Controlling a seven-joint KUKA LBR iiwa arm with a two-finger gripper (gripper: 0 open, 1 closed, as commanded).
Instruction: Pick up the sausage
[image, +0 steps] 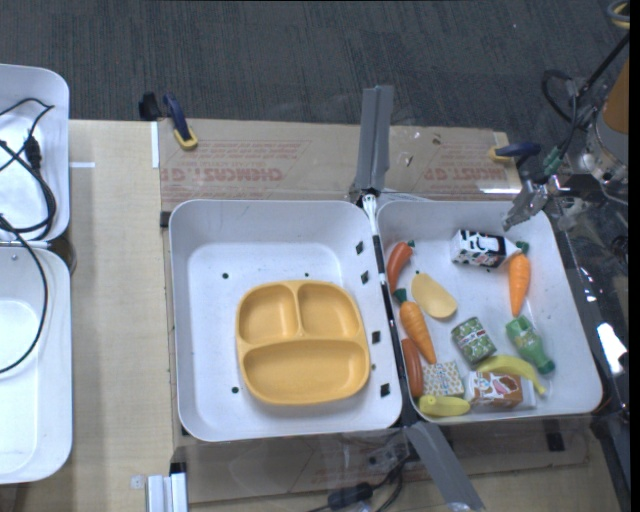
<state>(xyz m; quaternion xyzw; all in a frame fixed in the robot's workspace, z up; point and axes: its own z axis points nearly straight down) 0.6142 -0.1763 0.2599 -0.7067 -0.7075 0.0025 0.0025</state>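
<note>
1. Starting at the left, the left bin (190, 330) holds a yellow divided plate (302, 341) lying flat near its middle, with nothing on it.

2. Moving to the right bin (585, 345), the toys crowd together: a reddish sausage (412, 367) lies lengthwise along the left wall, toward the near side, just beside a carrot (417, 331) that slants above it. A second reddish piece (398, 263) lies farther back along the same wall; I judge the near one to be the sausage, though the two look alike.

3. Around them sit a pale yellow chip (434, 296), a patterned square packet (442, 379), a green box (473, 339), a banana (513, 369), a green bottle (529, 344), another carrot (518, 283) and a black-and-white carton (481, 250).

4. At the far right corner, the gripper (527, 207) hangs above the bin's far edge, well apart from the sausage; its fingers look spread a little and hold nothing.

5. The step in hand appears to be the approach, with the grasp not yet made.

6. The next move calls for crossing to the left wall, turning the fingers across the sausage's narrow width, and descending without catching the carrot, the packet or the bin wall.
</note>
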